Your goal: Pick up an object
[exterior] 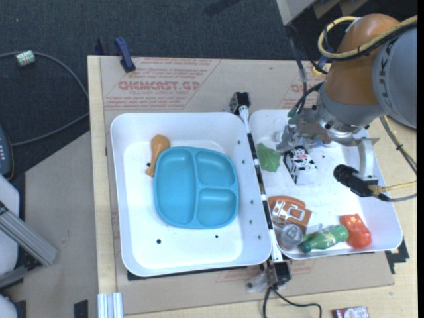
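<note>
Left bin (132,244), well left of gripper (299,163): blue divided plate (196,187), orange piece (158,152) at its corner. Green piece (268,158) just left of gripper. Right bin (387,234): gripper low, grip state unclear. Below gripper: orange packet (289,211), green bottle (323,238), red item (356,230).

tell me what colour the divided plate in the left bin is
Light blue divided plate, clearest in the camera view.

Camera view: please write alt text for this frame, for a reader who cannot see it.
A grey-and-orange robot arm reaches in from the right, its gripper low over the right bin, which holds a green piece, an orange item, a green bottle and a red-orange object. The left bin holds a blue divided tray and a tan object.
</note>
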`<act>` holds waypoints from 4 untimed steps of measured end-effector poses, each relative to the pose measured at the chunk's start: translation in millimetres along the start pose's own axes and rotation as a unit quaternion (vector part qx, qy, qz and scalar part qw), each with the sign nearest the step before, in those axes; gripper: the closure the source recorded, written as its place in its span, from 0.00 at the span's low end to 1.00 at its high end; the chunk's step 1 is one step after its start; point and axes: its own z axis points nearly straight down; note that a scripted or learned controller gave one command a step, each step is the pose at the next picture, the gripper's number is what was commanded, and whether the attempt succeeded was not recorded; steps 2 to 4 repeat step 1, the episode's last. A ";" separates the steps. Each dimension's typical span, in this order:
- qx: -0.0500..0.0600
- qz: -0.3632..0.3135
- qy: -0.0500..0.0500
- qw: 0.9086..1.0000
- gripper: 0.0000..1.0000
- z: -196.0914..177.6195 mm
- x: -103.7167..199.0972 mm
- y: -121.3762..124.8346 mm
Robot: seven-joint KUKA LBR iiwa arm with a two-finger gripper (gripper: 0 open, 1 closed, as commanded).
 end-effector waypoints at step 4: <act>0.002 0.000 0.000 1.000 1.00 3.1 32.0 -29.0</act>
